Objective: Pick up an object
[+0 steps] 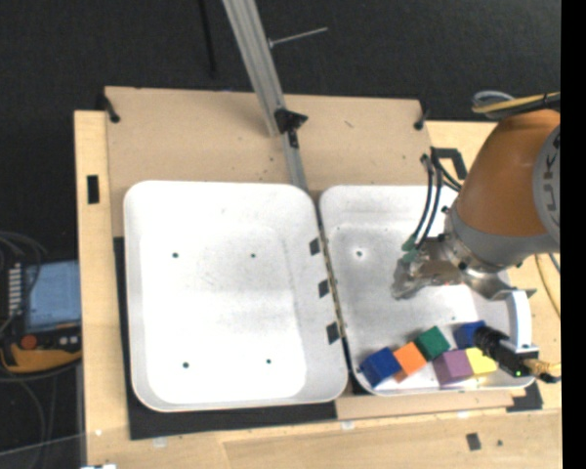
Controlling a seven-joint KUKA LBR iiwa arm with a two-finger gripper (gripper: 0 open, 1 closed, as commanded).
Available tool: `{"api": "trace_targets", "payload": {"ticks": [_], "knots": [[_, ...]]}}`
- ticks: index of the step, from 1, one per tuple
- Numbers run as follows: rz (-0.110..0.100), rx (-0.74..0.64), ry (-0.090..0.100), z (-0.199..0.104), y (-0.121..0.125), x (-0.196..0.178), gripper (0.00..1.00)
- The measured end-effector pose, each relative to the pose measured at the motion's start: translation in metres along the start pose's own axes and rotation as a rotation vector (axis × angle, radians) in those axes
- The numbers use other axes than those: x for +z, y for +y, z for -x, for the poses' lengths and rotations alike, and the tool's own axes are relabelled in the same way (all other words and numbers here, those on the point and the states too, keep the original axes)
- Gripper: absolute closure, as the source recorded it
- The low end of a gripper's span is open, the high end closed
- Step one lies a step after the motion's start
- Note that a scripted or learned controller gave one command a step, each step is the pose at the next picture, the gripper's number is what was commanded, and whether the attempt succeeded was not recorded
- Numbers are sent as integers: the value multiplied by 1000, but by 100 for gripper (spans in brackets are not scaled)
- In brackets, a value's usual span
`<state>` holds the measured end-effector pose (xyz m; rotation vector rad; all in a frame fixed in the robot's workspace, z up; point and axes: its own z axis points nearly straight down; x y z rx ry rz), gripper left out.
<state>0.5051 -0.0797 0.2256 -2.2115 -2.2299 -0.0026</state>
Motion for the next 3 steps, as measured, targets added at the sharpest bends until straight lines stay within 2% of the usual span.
{"api": "trace_targets", "payload": {"ticks": [1, 3], "knots": [[2, 0, 0, -49, 9, -12, 100], [1, -1, 0, -153, 8, -23, 100]]}}
